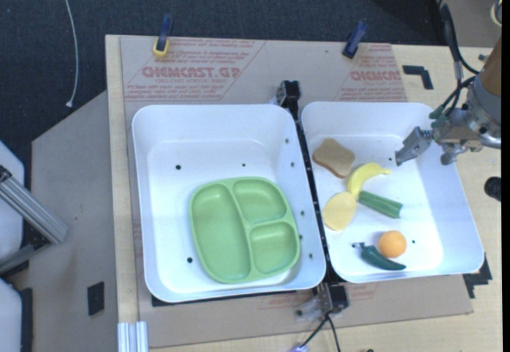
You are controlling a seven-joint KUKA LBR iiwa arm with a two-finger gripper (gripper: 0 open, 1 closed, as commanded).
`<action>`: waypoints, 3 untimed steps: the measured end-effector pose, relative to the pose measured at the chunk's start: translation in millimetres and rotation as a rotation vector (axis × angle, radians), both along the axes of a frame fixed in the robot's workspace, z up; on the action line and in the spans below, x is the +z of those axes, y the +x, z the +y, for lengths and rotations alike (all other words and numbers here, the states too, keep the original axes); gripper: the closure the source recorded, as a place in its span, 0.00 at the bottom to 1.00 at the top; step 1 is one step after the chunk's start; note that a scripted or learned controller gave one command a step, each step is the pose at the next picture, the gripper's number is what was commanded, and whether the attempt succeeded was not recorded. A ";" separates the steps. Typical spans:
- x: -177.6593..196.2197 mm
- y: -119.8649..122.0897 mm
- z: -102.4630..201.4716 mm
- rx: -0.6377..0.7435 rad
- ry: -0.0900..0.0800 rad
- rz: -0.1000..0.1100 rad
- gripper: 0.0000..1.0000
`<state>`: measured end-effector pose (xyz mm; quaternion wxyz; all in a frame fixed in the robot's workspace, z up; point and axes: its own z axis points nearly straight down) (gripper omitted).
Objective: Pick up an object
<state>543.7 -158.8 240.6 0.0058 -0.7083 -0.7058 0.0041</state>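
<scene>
No pick yet: the grey two-finger gripper point(431, 146) hangs over the right white plastic bin point(454, 207), fingers spread, holding nothing. All candidates lie inside that bin: tan bread slice point(334, 156), yellow banana point(363, 177), green pepper point(380, 202), orange ball point(392, 244). Descent, grasp and lift remain.

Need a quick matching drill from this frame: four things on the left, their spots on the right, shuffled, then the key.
Things:
1. green divided plate
2. bread slice
3. orange ball
4. tool

Places:
A. near front edge of right bin, beside a dark green pepper
B. over right bin's far right part
C. left bin, toward the front
D. right bin, far left area, by the divider

Pairs: 1-C, 2-D, 3-A, 4-B
</scene>
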 end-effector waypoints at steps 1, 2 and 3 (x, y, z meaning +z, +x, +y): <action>7.7 2.5 0.6 0.004 -0.003 -0.014 0.00; -33.5 -0.5 0.7 0.003 -0.001 -0.011 0.00; -93.0 -0.5 -6.4 0.003 -0.001 -0.010 0.00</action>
